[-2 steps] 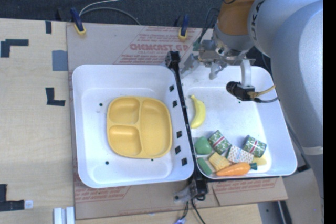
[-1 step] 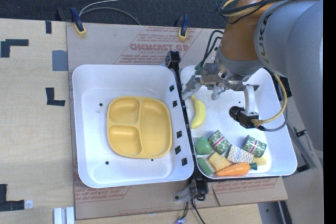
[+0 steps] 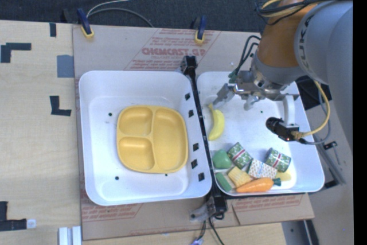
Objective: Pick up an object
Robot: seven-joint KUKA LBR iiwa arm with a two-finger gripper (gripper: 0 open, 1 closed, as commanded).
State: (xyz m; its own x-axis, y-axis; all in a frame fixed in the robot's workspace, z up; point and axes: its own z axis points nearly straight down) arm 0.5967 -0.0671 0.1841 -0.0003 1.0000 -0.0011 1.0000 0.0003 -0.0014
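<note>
banana (image 3: 217, 123) lies lengthwise toward the bin's near edge.

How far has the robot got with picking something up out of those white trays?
Nothing looks picked yet. The two-finger gripper hangs open above the right white bin, close to the curved yellow banana, with nothing between its jaws. The banana, orange carrot and small green boxes all lie in that bin. Descending, closing and lifting remain.

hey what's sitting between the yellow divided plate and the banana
In the camera view, the two bins' adjoining white walls, with a black strip running along them, separate the yellow divided plate from the banana. No loose object lies between them.
</note>
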